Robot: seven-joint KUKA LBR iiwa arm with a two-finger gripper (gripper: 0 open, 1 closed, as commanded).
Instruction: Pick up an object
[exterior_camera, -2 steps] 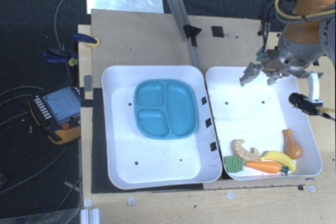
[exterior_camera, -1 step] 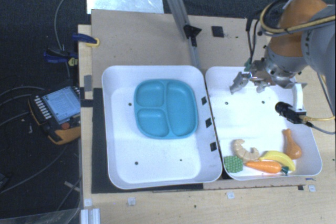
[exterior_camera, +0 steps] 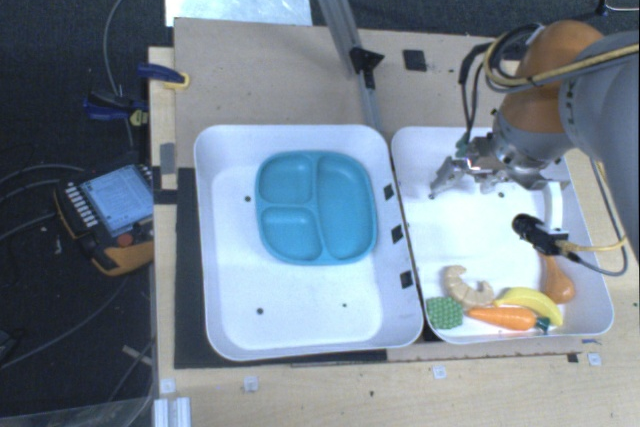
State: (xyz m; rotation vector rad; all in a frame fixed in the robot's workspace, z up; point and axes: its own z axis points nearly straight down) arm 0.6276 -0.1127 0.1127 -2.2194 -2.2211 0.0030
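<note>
left of the bench [exterior_camera: 275,65], on dark floor: orange-and-black handheld pendant with a pale screen [exterior_camera: 108,213], cables around it. blue-handled clamps [exterior_camera: 128,105] bite the bench's left edge

left white shallow bin [exterior_camera: 215,315]: teal three-compartment plastic plate [exterior_camera: 315,207] lies flat in the far half, a bit right of centre. its right rim is near the bin's right wall and its far rim near the far wall. near half and left strip of the floor are bare, so plenty of room there

small black clips [exterior_camera: 392,215] sit along the seam where the two bins meet

right white shallow bin [exterior_camera: 440,245]: end effector [exterior_camera: 462,175] hangs over the far part, left of centre, close to the far wall, with bare floor under it. apart or together: can't tell from this angle. nothing visibly held

pickable stuff is all crowded at the near wall, well apart from the end effector, with the open middle of the bin between:
- green textured piece [exterior_camera: 446,312] in the near-left corner, against the wall
- tan curled piece [exterior_camera: 468,285] just behind it, touching
- orange carrot-shaped toy [exterior_camera: 500,318] lying along the near wall
- yellow banana-shaped toy [exterior_camera: 530,300] just beside the carrot, overlapping it
- brown-orange rounded piece [exterior_camera: 558,280] by the right wall

walls block the cluster on the near and right sides; the far side is open

grey arm with orange band [exterior_camera: 560,55] overhangs the bin's far-right corner
</note>
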